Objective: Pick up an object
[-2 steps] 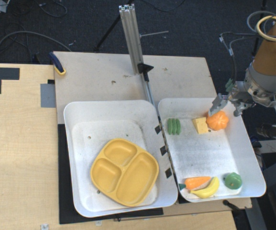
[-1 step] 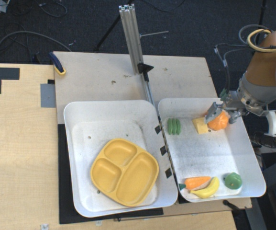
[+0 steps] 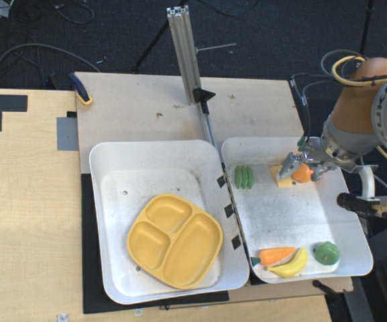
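Gripper (image 3: 299,168) is low in the right bin (image 3: 354,263); I cannot tell its state; an orange piece (image 3: 302,174) sits right at it, yellow block (image 3: 280,175) touching; crowding could spoil the grab.

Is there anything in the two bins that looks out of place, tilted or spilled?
Nothing stands out. The yellow divided plate lies flat in the left bin; the right bin holds the toy foods, none spilled over the rim. The end effector is by the orange piece.

Two bins side by side on bench.
Left bin (image 3: 106,180): divided tray (image 3: 174,240). Right bin (image 3: 354,260): carrot (image 3: 275,254) and banana (image 3: 290,265) touching at front.
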`<state>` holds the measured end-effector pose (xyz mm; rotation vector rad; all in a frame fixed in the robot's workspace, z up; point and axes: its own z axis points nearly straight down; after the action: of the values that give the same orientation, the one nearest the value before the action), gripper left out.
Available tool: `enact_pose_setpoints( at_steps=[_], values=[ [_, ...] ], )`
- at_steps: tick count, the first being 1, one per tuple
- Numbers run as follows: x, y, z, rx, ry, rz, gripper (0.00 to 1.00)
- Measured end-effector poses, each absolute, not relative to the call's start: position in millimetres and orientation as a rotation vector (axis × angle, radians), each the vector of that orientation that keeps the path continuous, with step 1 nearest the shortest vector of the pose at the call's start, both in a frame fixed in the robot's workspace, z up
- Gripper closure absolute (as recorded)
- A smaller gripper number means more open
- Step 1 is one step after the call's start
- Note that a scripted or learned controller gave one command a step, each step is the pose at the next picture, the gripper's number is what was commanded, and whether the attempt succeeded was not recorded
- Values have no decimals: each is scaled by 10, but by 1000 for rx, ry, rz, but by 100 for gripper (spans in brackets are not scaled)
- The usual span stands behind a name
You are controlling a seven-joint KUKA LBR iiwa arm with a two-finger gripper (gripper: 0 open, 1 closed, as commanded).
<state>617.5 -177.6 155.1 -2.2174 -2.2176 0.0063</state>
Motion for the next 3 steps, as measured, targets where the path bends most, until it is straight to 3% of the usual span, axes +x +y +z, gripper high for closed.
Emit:
enact_pose_setpoints(
  at_steps=[1, 2, 3],
  values=[
    [6108, -1855, 978, -2217, -2216, 8, 0],
    [6122, -1865, 1118, -2221, -2218, 4, 100],
    [6132, -1859, 1544, -2223, -2223, -2, 100]
  ],
)
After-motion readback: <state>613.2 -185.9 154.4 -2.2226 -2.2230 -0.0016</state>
